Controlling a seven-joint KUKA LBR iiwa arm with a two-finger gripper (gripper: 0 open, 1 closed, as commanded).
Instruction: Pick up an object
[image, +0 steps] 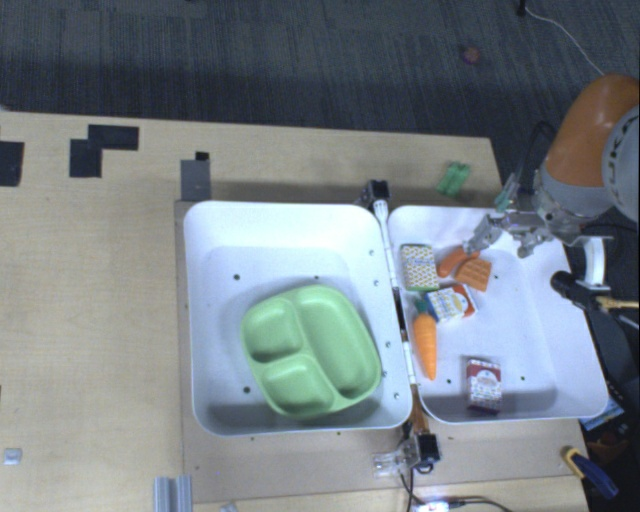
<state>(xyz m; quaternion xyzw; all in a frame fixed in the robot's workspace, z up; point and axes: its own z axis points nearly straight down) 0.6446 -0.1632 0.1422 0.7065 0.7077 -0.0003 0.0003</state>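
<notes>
Several small items lie in the right bin (560, 350). They are an orange waffle-like piece (470, 268), a checked packet (418, 265), a blue and white packet (447, 303), a carrot (426, 345) and a dark red box (484, 383). My gripper (503, 240) hangs over the bin's far part, just right of and above the orange piece. Its fingers are spread open and hold nothing. One fingertip (478, 241) is close to the orange piece.
The left bin (215, 300) holds a green divided plate (310, 350). A small green object (454, 178) lies on the bench beyond the right bin. The arm's grey body and orange band (590, 130) reach in from the right, and cables lie along the right rim.
</notes>
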